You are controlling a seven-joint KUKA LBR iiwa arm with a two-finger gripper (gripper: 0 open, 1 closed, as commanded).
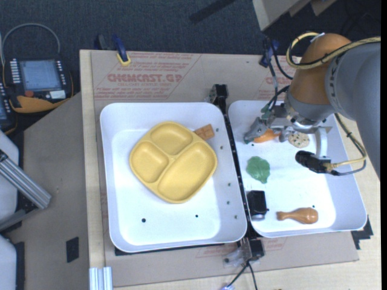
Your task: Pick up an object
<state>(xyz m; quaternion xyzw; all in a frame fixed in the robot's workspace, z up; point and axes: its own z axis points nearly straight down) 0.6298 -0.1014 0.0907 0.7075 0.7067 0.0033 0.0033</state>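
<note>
An orange, carrot-like piece (265,137) lies in the right bin (344,213) near its upper left, long axis roughly left to right, and the gripper (261,130) sits right over it with fingers closed around it. That bin also holds a green leafy piece (259,169), a black block (257,202), a drumstick (297,215) and a speckled cookie (297,139). The left bin (121,180) holds a yellow divided plate (173,161) beside a small brown piece (205,132), both bins resting on a cardboard-covered bench (181,77).

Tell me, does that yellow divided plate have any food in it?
Empty. The yellow divided plate lies flat in the left bin, and all three compartments show bare yellow. A small orange-brown piece sits outside, against its upper right rim.
</note>
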